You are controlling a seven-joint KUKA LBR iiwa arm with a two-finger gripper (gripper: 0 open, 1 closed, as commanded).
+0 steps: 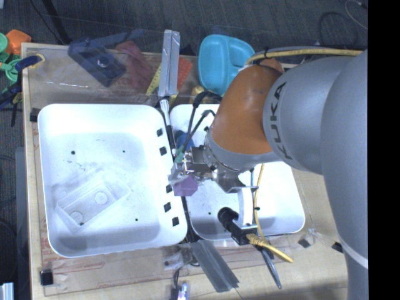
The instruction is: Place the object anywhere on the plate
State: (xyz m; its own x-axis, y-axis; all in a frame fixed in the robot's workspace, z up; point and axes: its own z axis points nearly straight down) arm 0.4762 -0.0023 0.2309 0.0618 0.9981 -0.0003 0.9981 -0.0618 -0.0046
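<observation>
Grey arm [312, 117], purple object [185, 185] at pincer [187, 174], right bin [284, 220]

Black capital letters run along the grey arm [312, 124] just beside its orange band [250, 114], on the right of the scene. They appear to spell KUKA, though the slanted view cuts part of the word. No other text is legible.

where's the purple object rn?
In the camera view the purple object sits at the gripper, by the ridge between the left bin and right bin.
</observation>
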